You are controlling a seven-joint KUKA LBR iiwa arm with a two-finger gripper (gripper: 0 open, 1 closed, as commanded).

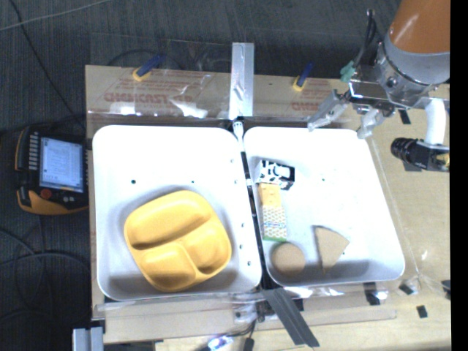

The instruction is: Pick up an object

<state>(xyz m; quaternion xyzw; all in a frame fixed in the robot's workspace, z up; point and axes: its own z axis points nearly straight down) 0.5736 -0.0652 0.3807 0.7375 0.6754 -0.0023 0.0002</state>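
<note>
Claw point(345, 120) up at far right corner of right bin point(380, 196), above back rim, two thin fingers splayed apart, released, nothing between them. Well apart from every object. Right bin contents, clustered along left wall and front: black-and-white small item point(276, 172) near divider, yellow-green flat packet point(273, 212) lying lengthwise just in front of it, round tan disc point(287, 257) touching or just beside packet's near end, tan wedge piece point(331, 244) near front, apart from disc. Left bin point(110, 167) holding yellow divided tray point(178, 238), sitting toward front. Probable picks judged: packet looks light, thin, likely crinkly and slippery, lies flat so best pinched across narrow width near middle; close to bin wall, so finger clearance tight on left side. Wedge looks stiff, light, possibly cardboard or foam, standing free with room all round, easiest candidate, grip across its two slanted sides. Disc low and round, may slip out. Yellow tray rigid but too wide except by rim or a divider ridge. Grasp not yet begun.
</note>
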